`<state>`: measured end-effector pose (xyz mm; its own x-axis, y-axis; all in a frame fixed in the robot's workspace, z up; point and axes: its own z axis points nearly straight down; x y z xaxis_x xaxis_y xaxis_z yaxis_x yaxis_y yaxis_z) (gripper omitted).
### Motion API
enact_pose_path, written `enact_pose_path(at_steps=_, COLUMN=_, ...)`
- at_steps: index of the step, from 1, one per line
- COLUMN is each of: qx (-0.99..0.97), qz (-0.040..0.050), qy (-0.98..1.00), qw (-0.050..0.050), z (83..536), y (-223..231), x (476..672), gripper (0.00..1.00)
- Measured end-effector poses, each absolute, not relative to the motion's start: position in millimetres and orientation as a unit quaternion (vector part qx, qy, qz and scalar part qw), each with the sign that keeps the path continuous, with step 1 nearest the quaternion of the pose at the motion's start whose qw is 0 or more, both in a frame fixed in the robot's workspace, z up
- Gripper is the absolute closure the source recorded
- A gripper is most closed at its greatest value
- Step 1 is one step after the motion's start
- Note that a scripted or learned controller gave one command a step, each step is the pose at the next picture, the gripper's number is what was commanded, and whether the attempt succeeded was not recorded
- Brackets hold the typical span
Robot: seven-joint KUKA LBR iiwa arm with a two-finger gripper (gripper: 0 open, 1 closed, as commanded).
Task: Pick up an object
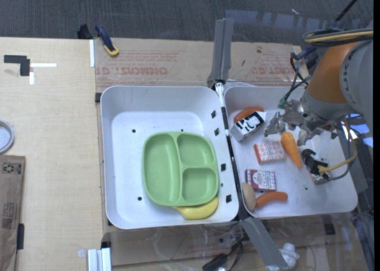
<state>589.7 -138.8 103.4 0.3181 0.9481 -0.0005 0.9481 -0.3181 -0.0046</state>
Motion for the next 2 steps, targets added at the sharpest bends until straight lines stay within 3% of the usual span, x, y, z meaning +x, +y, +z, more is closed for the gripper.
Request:
enact_pose_path(at_steps=1, qx=-0.812, qz=0.0024, qy=-0.584, qw=0.002, z=112.1, y=-139.5, x=589.4, gripper=1.0)
enact_pose_path(at_steps=2, qx=-0.813, qz=0.0013, qy=-0.582, qw=0.0, z=247.0, y=-95.3, x=608.4, gripper=1.0)
